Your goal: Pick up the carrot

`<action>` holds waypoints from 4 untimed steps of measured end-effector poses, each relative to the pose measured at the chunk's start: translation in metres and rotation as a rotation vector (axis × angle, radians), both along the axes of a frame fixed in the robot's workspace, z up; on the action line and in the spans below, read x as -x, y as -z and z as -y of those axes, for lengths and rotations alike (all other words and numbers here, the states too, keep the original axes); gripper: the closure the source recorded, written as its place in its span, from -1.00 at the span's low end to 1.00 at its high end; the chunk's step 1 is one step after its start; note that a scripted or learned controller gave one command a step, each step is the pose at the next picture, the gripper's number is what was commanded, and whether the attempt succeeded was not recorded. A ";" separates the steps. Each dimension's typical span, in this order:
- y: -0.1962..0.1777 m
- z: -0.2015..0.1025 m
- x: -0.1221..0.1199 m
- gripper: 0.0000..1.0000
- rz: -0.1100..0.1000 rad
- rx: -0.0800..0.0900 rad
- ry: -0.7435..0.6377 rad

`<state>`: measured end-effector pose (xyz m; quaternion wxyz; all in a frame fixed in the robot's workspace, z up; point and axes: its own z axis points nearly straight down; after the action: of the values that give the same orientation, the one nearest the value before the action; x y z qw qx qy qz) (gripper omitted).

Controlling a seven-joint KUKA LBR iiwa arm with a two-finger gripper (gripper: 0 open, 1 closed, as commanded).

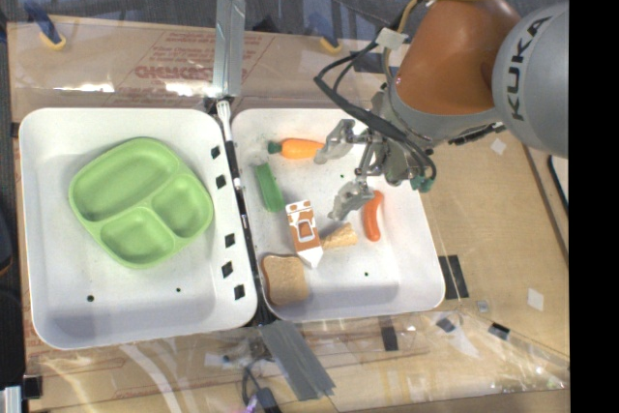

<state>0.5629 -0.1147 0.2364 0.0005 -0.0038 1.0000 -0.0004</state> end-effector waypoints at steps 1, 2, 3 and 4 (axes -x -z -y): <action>0.123 0.005 -0.083 -1.00 -0.012 -0.005 -0.147; 0.104 0.004 -0.089 1.00 0.004 0.000 -0.153; 0.041 -0.046 -0.096 1.00 0.006 0.000 -0.338; 0.043 -0.092 -0.095 1.00 0.004 0.000 -0.889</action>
<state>0.6575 -0.0227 0.1930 0.0024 -0.4335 0.9011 -0.0002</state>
